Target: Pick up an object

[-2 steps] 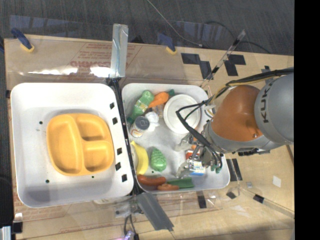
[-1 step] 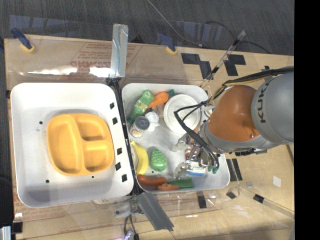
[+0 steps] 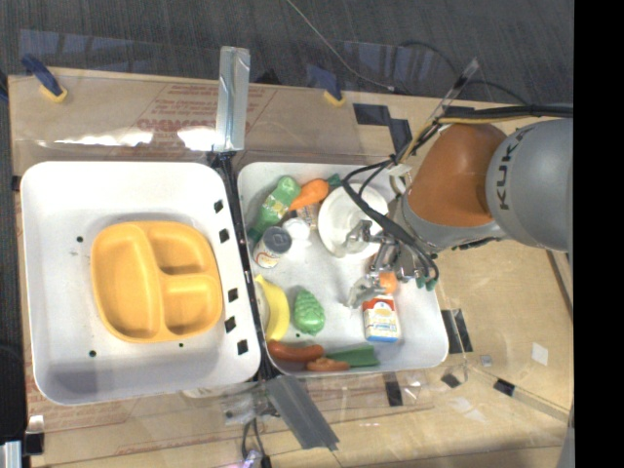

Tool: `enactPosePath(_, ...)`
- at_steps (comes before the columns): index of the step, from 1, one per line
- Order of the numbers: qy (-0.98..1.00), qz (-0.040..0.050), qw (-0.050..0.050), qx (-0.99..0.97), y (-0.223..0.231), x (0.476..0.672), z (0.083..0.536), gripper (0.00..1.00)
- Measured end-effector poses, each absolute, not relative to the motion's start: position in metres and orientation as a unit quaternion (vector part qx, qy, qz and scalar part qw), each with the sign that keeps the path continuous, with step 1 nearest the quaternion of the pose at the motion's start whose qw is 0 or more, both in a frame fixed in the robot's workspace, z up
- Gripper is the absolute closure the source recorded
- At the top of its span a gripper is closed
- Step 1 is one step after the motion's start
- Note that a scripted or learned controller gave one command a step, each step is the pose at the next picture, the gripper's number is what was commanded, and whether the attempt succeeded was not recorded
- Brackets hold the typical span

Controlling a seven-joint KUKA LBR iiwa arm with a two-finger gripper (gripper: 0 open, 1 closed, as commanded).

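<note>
My gripper [image 3: 375,276] hangs low over the right bin [image 3: 429,344], near its right-middle part. Just below it lies a small white bottle with an orange cap [image 3: 382,320], the cap pointing up toward the gripper and touching or nearly touching it. A white bowl [image 3: 339,224] sits just to the gripper's upper left. The grey arm with its orange band [image 3: 453,178] comes in from the right and covers the bin's upper right corner.
Around the right bin lie a green bottle [image 3: 276,201], a carrot [image 3: 310,193], a small round jar [image 3: 276,239], a banana [image 3: 276,308], a green ridged item [image 3: 308,310] and a red sausage-like piece [image 3: 297,352]. The left bin [image 3: 49,222] holds a yellow divided plate [image 3: 156,281].
</note>
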State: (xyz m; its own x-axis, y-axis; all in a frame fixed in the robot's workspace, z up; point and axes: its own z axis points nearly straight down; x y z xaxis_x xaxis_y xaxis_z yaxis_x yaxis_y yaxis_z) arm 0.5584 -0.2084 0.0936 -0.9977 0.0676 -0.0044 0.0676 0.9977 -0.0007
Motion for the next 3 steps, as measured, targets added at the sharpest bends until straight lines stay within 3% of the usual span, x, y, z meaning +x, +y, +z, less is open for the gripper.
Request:
enactPosePath(1, 0.996, 0.0002, 0.001, 0.089, -0.208, 0.505, 0.093, 0.0)
enactPosePath(3, 0.977, 0.0007, 0.0, 0.212, -0.189, 0.487, 0.092, 0.0)
